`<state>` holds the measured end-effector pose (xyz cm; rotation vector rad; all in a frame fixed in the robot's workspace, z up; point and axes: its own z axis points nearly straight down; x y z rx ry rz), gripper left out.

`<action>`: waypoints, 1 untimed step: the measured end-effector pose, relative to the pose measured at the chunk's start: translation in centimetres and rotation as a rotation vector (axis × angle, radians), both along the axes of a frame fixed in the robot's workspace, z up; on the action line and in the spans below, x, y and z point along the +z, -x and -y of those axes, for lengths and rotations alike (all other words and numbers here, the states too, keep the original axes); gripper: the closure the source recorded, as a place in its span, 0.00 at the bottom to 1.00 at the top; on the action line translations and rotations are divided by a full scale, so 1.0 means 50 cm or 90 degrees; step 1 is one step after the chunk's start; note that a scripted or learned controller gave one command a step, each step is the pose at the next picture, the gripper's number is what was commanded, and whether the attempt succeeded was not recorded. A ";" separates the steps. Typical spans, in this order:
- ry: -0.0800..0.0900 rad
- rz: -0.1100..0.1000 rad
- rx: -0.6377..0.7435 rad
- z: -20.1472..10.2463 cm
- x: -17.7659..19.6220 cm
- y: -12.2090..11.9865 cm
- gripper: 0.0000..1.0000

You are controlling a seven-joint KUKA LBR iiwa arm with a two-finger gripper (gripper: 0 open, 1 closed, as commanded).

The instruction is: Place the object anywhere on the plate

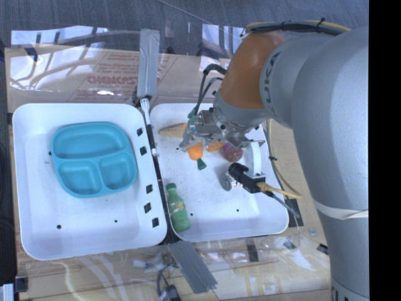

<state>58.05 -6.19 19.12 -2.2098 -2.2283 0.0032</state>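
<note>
Carrot (197, 153) right bin (orange) | claw (202, 137) above it, grip state cannot tell | plate (94, 157) left bin

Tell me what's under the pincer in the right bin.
Under the pincer lie a carrot and, beside it, a cone and a dark red piece. The wrist covers whatever lies further right in the bin.

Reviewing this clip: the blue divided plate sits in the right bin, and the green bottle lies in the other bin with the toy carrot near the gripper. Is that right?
Not quite. The camera view shows the blue divided plate in the left bin. The green bottle lies in the other bin, the right bin, with the toy carrot near the gripper, as you said.
</note>
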 end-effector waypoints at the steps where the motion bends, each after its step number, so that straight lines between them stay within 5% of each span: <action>1: -0.001 0.000 0.003 -0.183 -0.001 -0.058 1.00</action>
